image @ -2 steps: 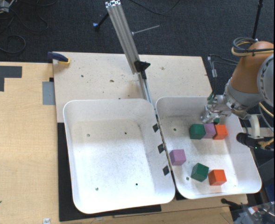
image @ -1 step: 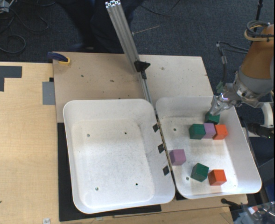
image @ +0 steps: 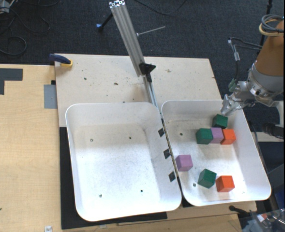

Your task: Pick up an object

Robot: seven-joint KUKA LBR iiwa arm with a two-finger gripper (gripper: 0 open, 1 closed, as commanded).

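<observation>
The right bin [image: 189, 114] holds several small blocks. A dark green block [image: 220, 121] lies near its far right corner. Just in front of it a green block [image: 204, 136], a lilac block [image: 217, 135] and an orange block [image: 229, 136] sit in a touching row. A purple block [image: 184, 162] rests by the bin's left wall. Another green block [image: 207, 178] and an orange block [image: 225, 183] lie near the front. My gripper [image: 229, 105] hangs over the bin's far right rim, just beyond and above the dark green block, with nothing seen in it.
The left bin [image: 113, 153] adjoins the right one along a shared wall with black clips. A slanted aluminium bar [image: 130, 37] rises behind the bins. A blue-and-yellow item [image: 61, 59] lies at the board's far left corner.
</observation>
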